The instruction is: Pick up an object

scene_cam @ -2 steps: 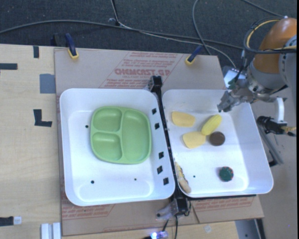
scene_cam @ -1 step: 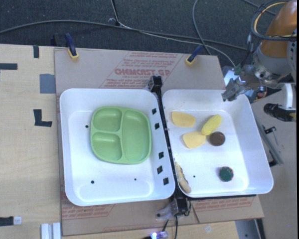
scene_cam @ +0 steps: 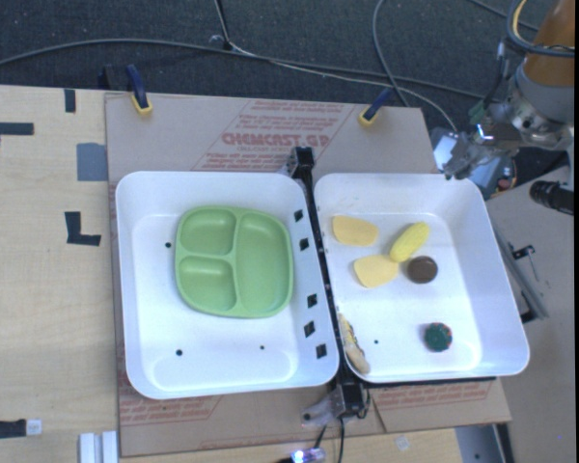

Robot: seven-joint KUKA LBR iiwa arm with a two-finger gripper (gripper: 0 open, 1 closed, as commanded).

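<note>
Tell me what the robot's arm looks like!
The arm is grey metal with a bright orange band near the top right corner. Thin dark cables loop around it. At its end sits the gripper, a chunky grey and silvery block with dark parts, above the right bin's far corner. It is too blurry to make out any markings.

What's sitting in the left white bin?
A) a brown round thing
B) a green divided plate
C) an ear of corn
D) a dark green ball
B: the green divided plate lies alone in the left bin, while the corn, the brown round piece and the dark green ball all lie in the right bin.
</note>
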